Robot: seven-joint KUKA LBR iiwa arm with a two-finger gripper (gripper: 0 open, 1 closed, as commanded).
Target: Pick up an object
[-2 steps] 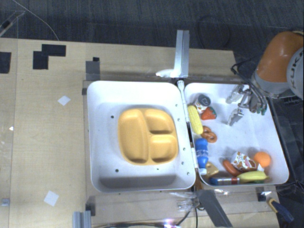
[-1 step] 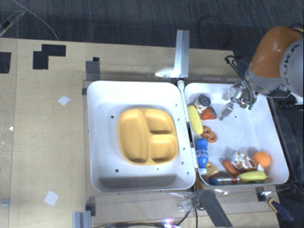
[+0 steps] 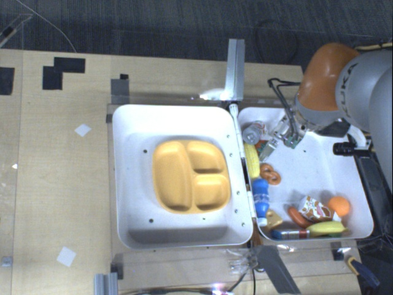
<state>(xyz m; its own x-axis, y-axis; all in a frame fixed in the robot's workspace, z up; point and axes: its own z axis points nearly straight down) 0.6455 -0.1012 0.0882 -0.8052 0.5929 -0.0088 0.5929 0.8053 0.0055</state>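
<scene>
So the pincer [image 3: 288,134] sits low in the right bin [image 3: 344,183], can't tell its grip; corn cob [image 3: 250,160] and pretzel [image 3: 270,174] crowd just below-left; labels unreadable.

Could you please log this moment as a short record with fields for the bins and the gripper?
left bin: holds a yellow divided tray
right bin: corn cob, pretzel, blue bottle, orange, banana
gripper: low over the right bin's upper left part
grasp: nothing seen held
</scene>
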